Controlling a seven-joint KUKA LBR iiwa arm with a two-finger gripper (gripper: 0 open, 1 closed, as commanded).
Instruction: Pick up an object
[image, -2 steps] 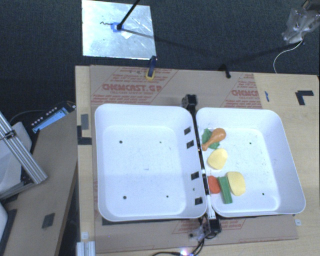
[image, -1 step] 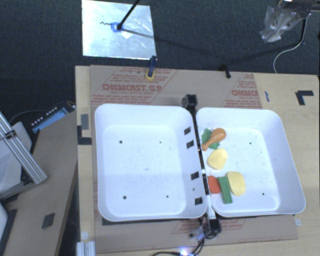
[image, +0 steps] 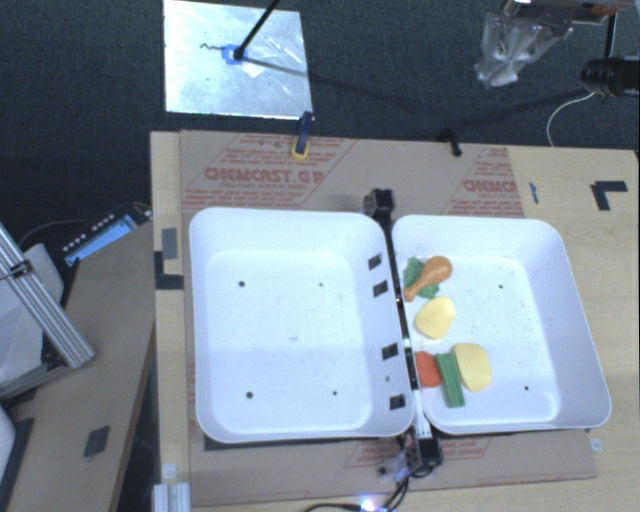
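My gripper (image: 510, 50) hangs high beyond the bins; jaw state: I cannot tell. Target: pale yellow rounded plastic toy (image: 435, 318), right white bin (image: 575, 300), left side. Probably light, rigid, slippery; grip across its narrow width.

A pale, translucent-looking grey end effector (image: 505, 50) hangs below an orange-edged mount, blurred.

A toy drumstick (image: 428, 274), a pale yellow piece (image: 435, 318), a red piece (image: 427, 369), a green stick (image: 450, 380) and a yellow piece (image: 473, 366) cluster at nine o'clock in the right bin (image: 570, 300).
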